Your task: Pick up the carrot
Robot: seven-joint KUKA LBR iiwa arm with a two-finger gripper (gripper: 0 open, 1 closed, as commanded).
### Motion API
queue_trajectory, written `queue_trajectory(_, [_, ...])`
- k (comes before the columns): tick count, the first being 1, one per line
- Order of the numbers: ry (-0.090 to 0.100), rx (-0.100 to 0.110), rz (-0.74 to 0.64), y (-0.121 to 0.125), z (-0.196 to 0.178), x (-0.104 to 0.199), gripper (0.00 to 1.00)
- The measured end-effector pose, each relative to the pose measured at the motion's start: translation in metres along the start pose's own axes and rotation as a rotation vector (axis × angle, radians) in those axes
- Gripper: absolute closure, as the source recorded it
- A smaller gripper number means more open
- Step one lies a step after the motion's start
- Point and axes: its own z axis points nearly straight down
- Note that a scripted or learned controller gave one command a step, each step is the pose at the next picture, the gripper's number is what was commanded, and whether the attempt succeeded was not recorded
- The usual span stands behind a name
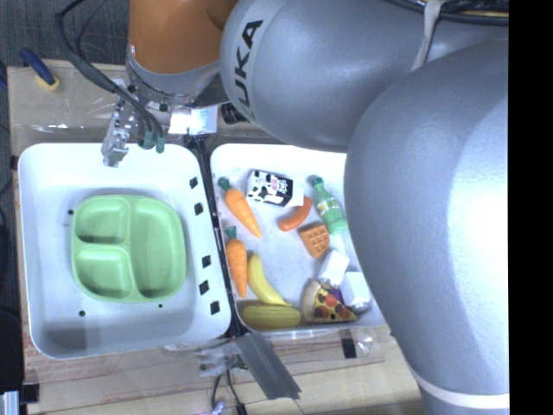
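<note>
The camera view is looking down on two white bins. The left bin [34, 232] is holding a green divided plate [130, 247] with three compartments, which is lying flat near its middle. The right bin [285, 158] is holding the toy food.

The gripper [118, 145] is hanging over the far rim of the left bin, near its back left corner, well apart from the food. I cannot tell how it is set, because it is small and partly blurred, and nothing is showing in it. The grey arm [346, 76], with its orange band [177, 15], is covering most of the upper and right part of the view.

Two carrots are lying in the right bin, close to the wall between the bins. The upper carrot [241, 210] is pointing slantwise toward the lower right, with its green top toward the back. The lower carrot [236, 264] is lying almost straight, just beside a banana [262, 284]. Below the banana, a yellow-green corn cob [270, 316] is resting along the near wall.

A black and white cow-pattern box [270, 188] is sitting near the back of this bin. To its right, an orange-red sausage [295, 213], a green bottle [327, 206] and a waffle [315, 239] are lying near each other. A pizza slice [327, 303] is lying in the near right corner, beside a white packet [344, 279].
</note>
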Motion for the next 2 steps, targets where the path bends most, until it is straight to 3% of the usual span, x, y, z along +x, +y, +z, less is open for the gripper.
queue_trajectory(1, [0.007,0.007,0.283,0.010,0.003,0.091,1.00])
queue_trajectory(2, [0.008,0.010,0.514,-0.014,0.025,0.127,1.00])
